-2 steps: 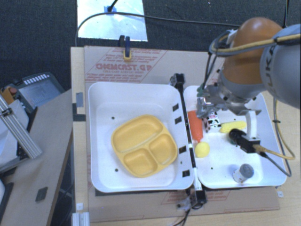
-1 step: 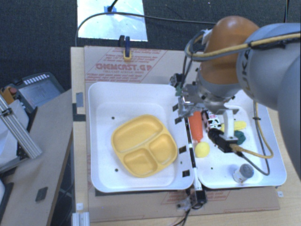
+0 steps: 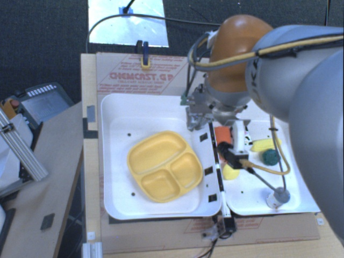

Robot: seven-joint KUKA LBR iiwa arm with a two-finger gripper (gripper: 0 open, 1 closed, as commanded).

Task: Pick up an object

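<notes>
Yellow tray [image 3: 164,165], the largest thing to pick, lies flat in the left bin [image 3: 107,160], below and to the view's left of the jaws and well apart from them. It looks like smooth moulded plastic, with rounded corners and three shallow compartments: one long, two smaller.

The jaws hang over the dividing wall between the two bins, near its far end, under the grey arm [image 3: 301,63] and its glossy orange band [image 3: 236,42]. Whether they are open or closed cannot be told at this slant, and nothing shows between them.

In the right bin [image 3: 250,200], just to the view's right of the jaws, sits a small orange block [image 3: 223,134]. Farther right lie a stubby yellow piece [image 3: 262,144], possibly a toy banana, and a dark green ball [image 3: 270,157] touching it. Below the jaws rests a rounded yellow lump [image 3: 230,172]. Nearest the front rim lies a thin grey rod with a pale round head [image 3: 278,196].

Both bins are white and matte, standing on a surface covered by a printed cardboard sheet [image 3: 140,75].
</notes>
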